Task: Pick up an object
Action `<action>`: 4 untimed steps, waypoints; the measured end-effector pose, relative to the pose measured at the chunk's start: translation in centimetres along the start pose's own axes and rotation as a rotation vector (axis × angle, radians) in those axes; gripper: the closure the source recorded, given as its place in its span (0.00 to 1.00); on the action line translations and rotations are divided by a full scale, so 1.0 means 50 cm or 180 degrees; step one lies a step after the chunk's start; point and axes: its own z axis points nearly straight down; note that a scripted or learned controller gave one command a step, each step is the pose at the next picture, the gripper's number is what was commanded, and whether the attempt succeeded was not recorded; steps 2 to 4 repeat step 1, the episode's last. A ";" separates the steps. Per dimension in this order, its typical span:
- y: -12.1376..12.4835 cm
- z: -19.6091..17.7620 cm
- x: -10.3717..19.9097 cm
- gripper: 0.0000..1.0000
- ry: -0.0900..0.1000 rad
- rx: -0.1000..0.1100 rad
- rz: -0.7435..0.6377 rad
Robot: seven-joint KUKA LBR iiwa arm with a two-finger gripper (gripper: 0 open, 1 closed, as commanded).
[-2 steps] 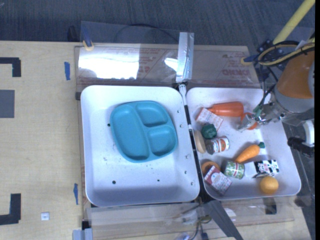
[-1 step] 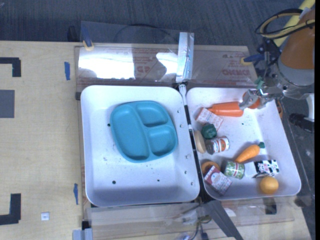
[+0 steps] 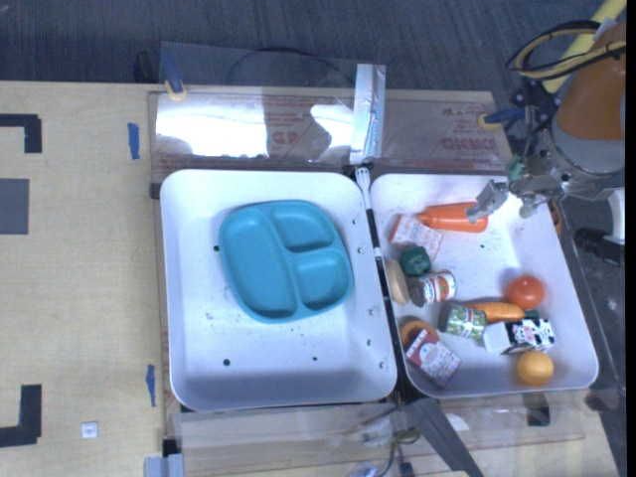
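Bins sit side by side on the bench: the left bin holds a blue divided plate lying flat near its centre, and the right bin carries a scatter of small things. The arm, grey with its orange band, reaches in at about two o'clock of the right bin, and the gripper hangs over that bin's upper edge, just at the right end of a toy carrot that lies crosswise near twelve o'clock. Whether the gripper is parted or closed I cannot tell, and nothing can be seen gripped by it. At nine o'clock of the carrot lies a small white and orange packet, with a dark green piece just below it. A little jar rests near the bin's centre beside a tan oval piece. A green can lies on its side touching a second, smaller carrot. A red tomato sits at three o'clock, a black and white carton below it, and an orange fruit at five o'clock. Another packet lies at seven o'clock.
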 end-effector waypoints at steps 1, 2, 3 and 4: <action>0.031 0.184 -0.065 0.00 0.0031 0.0041 0.0107; 0.031 0.184 -0.065 0.00 0.0031 0.0041 0.0107; 0.031 0.184 -0.065 0.00 0.0031 0.0041 0.0107; 0.031 0.184 -0.065 0.00 0.0031 0.0041 0.0107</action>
